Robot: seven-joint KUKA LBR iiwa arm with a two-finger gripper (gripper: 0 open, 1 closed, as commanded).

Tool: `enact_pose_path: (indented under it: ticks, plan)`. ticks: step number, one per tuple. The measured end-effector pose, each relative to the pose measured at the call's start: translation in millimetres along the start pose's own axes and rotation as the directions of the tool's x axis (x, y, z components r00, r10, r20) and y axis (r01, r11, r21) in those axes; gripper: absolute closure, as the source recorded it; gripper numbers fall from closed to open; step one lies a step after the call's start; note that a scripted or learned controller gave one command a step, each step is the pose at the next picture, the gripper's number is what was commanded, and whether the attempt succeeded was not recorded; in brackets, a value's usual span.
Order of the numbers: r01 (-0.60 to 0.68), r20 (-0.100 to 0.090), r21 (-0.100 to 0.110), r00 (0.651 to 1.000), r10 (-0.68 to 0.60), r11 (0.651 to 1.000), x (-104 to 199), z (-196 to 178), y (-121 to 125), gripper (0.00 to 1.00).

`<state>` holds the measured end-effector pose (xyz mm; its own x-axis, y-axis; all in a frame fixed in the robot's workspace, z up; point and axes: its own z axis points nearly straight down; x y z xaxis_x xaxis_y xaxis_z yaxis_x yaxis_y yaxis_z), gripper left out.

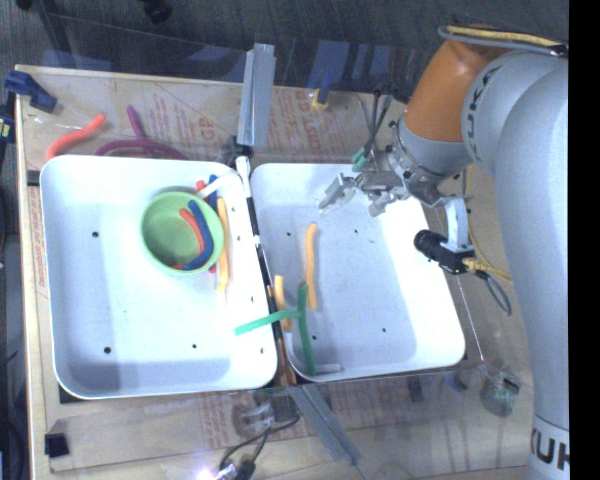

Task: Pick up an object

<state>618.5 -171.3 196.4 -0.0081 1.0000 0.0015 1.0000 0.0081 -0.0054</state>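
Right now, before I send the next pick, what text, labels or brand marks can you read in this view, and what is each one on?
"KU": white letters on the arm's grey base, cut off at the view's edge.
Faint reddish print on the bench board behind the bins: too blurred to read.

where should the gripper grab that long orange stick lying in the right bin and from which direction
Probably its bare upper half, coming straight down from above. The orange stick lies flat and runs nearly up and down the view, so the fingers should close across its thin width. Its lower end sits close to a green stick, so gripping higher avoids that. The gripper hovers nearby.
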Motion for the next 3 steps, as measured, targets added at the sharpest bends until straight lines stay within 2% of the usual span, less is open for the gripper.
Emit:
enact_pose_path:
  ticks: [1,2,3]
  plan:
    - [0.131,0.001,-0.003,0.991,-0.131,0.991,20.4,104.6,-28.5,0.0]
    - [0.138,0.004,-0.001,0.99,-0.138,0.99,20.2,94.3,-28.3,1.0]
    - [0.25,0.002,-0.004,0.968,-0.25,0.968,81.4,-34.0,-15.5,1.0]
